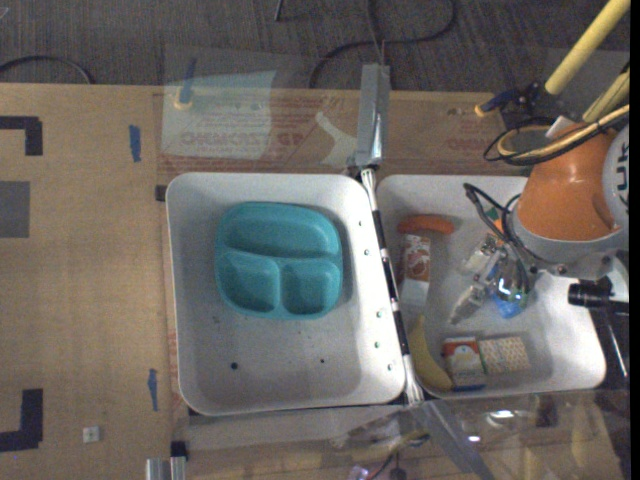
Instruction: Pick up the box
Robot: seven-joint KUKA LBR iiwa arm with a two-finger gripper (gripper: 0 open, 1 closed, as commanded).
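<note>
My pincer [487, 286] hangs over the right bin [585, 373], in its middle part, with my orange band above it at the right edge of the view. The metal fingers [470, 298] point down and to the left, but they are blurred against the white floor, so I cannot tell how far they are open, and I see nothing between them. The box [487, 358] lies flat near the front wall of the same bin, just below my pincer and apart from it. A banana [430, 358] lies just beside the box on its left, along the wall between the two bins. Near the back of this bin there is a small packet [416, 258] with an orange thing [427, 225] behind it. In the left bin [200, 368] a teal tray [280, 258] with three compartments lies flat. Both bins stand on the brown desk [80, 298].
</note>
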